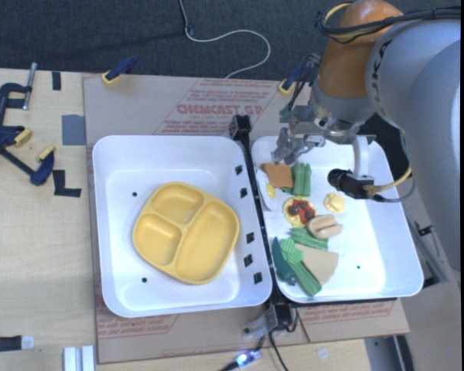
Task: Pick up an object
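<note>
The arm's metal two-finger hand [292,149] hangs over the upper left corner of the right-hand shallow white bin [387,265] — whether parted or clenched I cannot tell — with the flat orange-brown toy slice [279,175] lying just below it, beside the short green toy vegetable [301,178].

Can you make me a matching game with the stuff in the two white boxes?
Things:
1. yellow plate
2. orange cracker
3. hot dog
4. gripper

Places:
A. in the right bin, between the little pizza and the tan wedge
B. in the middle of the left bin
C. over the top end of the right bin
D. at the top of the food pile, beside an upright green piece

Right pairs: 1-B, 2-D, 3-A, 4-C
</note>
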Tool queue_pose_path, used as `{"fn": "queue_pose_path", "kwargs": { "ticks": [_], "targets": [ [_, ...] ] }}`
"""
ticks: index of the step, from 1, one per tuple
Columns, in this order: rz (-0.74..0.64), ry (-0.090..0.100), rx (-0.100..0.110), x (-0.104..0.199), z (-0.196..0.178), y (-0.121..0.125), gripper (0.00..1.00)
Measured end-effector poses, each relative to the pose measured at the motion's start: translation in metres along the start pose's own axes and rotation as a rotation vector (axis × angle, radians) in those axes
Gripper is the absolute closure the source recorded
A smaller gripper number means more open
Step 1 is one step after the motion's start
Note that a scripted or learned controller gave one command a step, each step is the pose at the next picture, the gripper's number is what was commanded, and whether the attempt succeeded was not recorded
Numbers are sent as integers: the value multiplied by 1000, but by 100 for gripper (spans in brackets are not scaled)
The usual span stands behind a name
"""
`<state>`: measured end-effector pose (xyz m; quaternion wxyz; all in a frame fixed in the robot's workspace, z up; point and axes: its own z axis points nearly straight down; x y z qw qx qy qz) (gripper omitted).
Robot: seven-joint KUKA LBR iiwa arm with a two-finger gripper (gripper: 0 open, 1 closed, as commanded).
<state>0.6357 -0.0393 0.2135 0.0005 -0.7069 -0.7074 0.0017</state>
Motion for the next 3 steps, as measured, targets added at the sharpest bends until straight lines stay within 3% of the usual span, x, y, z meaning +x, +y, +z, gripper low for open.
{"fn": "queue_pose_path", "kwargs": {
  "ticks": [1, 3],
  "targets": [
    [-1, 2, -2, 12, -9, -4, 100],
    [-1, 0, -2, -4, -13, 6, 100]
  ]
}}
